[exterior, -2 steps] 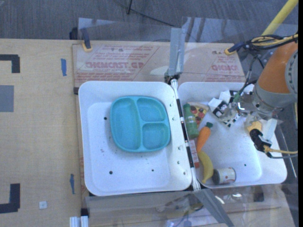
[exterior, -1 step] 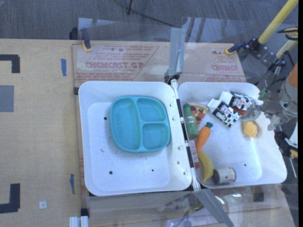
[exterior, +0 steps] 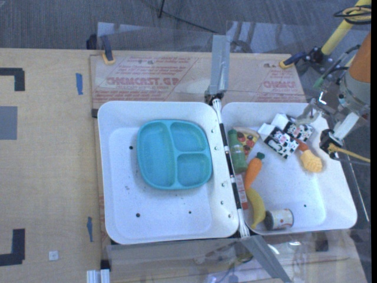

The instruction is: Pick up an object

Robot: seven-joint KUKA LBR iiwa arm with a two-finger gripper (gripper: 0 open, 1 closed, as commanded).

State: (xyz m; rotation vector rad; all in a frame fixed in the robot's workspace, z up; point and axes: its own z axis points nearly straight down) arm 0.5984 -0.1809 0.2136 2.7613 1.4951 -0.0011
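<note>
- End effector [exterior: 311,115] hovers over the right bin [exterior: 321,200], far corner; grip state cannot be told.
- Recommend descending squarely onto the black-and-white spotted toy [exterior: 285,139], clear of the toy carrot [exterior: 253,170].

Readable text on my bench comes down to one brand. The brown masking sheet [exterior: 147,78] behind the left bin [exterior: 107,158] carries big red print, "CHEMCAST GP", running left to right. The smaller red lines above it are too blurred to read. The second sheet [exterior: 274,78], behind the right bin [exterior: 341,199], has the same red print. It looks like "CHEMCAST" again, but it's partly cut off and glare-washed.

In the right bin:
- The can [exterior: 281,219] has a pale label, no legible characters.
- The green bottle [exterior: 237,149] has a label too small to read.
- The black-and-white patterned box [exterior: 285,139] shows pattern only, no letters I can resolve.
</note>
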